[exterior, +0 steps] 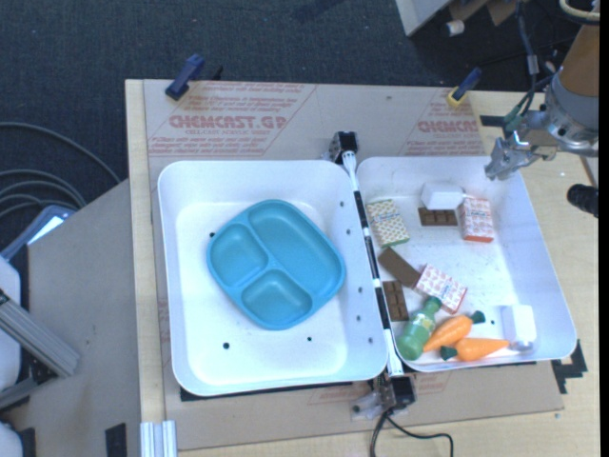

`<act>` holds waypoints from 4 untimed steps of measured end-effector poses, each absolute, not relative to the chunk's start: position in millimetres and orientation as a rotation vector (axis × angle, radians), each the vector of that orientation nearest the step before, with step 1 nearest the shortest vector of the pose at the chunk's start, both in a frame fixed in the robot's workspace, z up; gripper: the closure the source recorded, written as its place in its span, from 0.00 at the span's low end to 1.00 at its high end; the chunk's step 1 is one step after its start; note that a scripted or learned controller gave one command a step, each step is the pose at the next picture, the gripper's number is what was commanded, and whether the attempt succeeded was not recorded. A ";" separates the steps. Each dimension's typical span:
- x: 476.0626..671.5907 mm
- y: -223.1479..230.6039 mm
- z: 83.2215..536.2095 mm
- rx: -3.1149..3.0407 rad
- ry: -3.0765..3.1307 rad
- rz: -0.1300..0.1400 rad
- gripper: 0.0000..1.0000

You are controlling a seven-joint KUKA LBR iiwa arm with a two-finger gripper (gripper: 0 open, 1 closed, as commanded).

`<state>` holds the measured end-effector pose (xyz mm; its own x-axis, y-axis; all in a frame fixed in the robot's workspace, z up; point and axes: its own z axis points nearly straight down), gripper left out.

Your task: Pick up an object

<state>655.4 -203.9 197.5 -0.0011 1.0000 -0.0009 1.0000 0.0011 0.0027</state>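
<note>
Arm (576,103) reaches in from right, gripper (501,163) low over right bin (542,274) far corner, holding nothing; finger spread unclear. Objects lie in that bin: carrots (461,339), green bottle (419,329), small boxes (476,219)

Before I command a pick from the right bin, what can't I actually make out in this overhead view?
- Gripper: small and blurred over the right bin's far rim; finger state unreadable.
- Arm: cut off by the right edge.
- Green bottle and carrots: piled together, contact unclear.
- Printed boxes: labels too small to read.
</note>
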 end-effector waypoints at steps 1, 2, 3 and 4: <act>655.1 -204.0 197.0 2.219 2.221 0.001 0.00; 572.9 -186.4 84.4 2.223 2.222 0.000 0.00; 611.9 -114.7 84.7 2.220 2.223 0.001 0.00; 656.8 -157.6 85.1 2.221 2.221 0.000 0.00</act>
